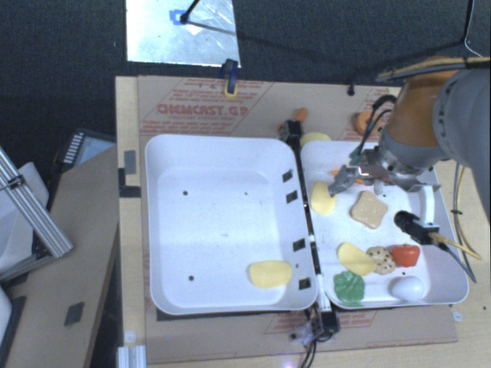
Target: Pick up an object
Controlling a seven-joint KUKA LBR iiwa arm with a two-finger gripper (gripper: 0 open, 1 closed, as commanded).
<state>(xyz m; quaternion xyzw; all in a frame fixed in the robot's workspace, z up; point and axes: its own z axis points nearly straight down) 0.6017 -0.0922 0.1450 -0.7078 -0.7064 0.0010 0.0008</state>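
Overhead, the grey two-finger claw (345, 178) hangs over the right shallow white bin (449, 282), fingers parted, gripping nothing, near a pale yellow oval piece (322, 198)

dark carpet (61, 52) | brown bench board (199, 102) | foil sheet (180, 21)

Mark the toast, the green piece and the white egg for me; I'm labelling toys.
toast (369, 209), camera view, centre of slice
green piece (349, 287), camera view, its middle
white egg (406, 287), camera view, top
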